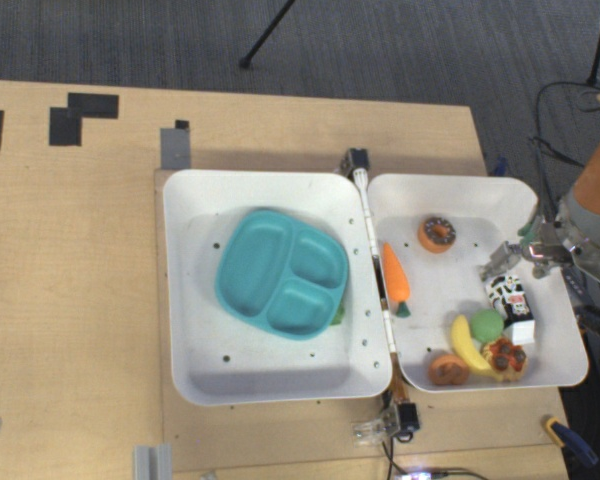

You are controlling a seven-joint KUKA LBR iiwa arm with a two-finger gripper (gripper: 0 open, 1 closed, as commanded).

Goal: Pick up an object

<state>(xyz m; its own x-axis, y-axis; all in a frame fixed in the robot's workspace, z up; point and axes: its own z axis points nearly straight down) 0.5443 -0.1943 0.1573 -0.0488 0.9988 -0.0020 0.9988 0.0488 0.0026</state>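
Observation:
The right bin [480, 193] holds several toy foods. A chocolate doughnut [437, 233] lies near its back. An orange carrot [396, 278] rests along its left wall. Toward the front right are a black-and-white carton [510, 300], a green ball [487, 325], a yellow banana [465, 340], a brown-orange fruit [448, 369] and a red and yellow piece [507, 358]. My gripper [515, 248] hangs open over the bin's right side, just above and behind the carton, with nothing between its fingers.
The left bin [195, 368] holds a teal divided plate [283, 273] with something green peeking out under its right edge. A divider rail [372, 258] separates the bins. Cables lie at the front [400, 423]. The wooden bench [70, 298] stretches out to the left.

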